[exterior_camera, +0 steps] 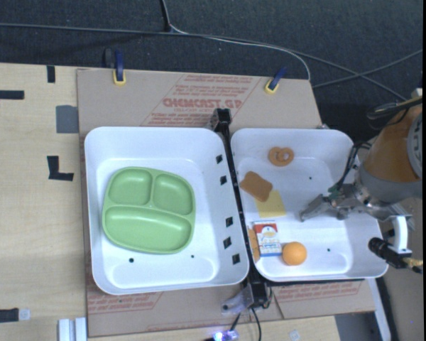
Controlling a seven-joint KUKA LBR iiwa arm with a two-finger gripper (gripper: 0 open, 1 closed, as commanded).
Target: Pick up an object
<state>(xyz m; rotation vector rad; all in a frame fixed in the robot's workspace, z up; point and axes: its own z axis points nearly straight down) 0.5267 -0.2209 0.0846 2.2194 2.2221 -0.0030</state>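
Arm [394, 158]: I see it reaching in from 3 o'clock, grey with the orange band above the wrist, over the right bin's 3 o'clock rim.
Pincer [311, 212]: it sits inside the right bin, near the middle, pointing toward 9 o'clock. Nothing lies between its fingers as far as I can see; whether they are parted or together I cannot tell.
Right bin [341, 261]: white and shallow, it holds all the loose items.
Orange ball [294, 253]: at the bin's 6 o'clock side, apart from the pincer, just beside the small box.
Small box [267, 237]: red and white carton at about 7 o'clock in the bin, touching the yellow piece above it.
Yellow piece [272, 204]: flat, near the bin's centre-left, at 9 o'clock from the pincer tips, near them but apart.
Brown piece [256, 185]: toast-like, at 11 o'clock of the yellow piece, overlapping its corner.
Ring pastry [280, 155]: at the bin's 12 o'clock end, apart from the rest.
Left bin [113, 144]: carries a green divided plate [148, 209].
Bench [28, 212]: pale wood, with cardboard under both bins.
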